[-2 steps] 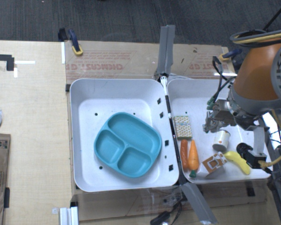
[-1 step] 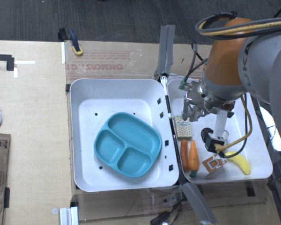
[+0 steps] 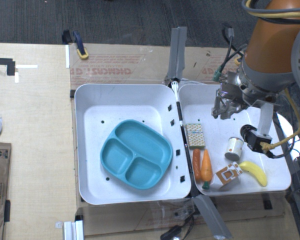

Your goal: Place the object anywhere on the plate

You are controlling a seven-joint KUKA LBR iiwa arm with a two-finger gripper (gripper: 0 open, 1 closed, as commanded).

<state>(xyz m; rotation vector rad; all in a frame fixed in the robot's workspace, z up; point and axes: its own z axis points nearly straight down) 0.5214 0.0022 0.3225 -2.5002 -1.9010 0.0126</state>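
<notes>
Still at the picking step: gripper point(image 3: 225, 109) hovering over the far part of the right bin point(image 3: 282, 181), nothing pinched; finger spread impossible to tell. Candidate objects near: carrot point(image 3: 206, 166), banana point(image 3: 254, 172), small can point(image 3: 234, 148). Next: descend, grasp one, carry left to the blue plate point(image 3: 136, 155).

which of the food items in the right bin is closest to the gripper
The small white can, lying just below the gripper. The banana, carrot and small carton sit lower in the bin; the sponge-like block lies by the divider.
</notes>
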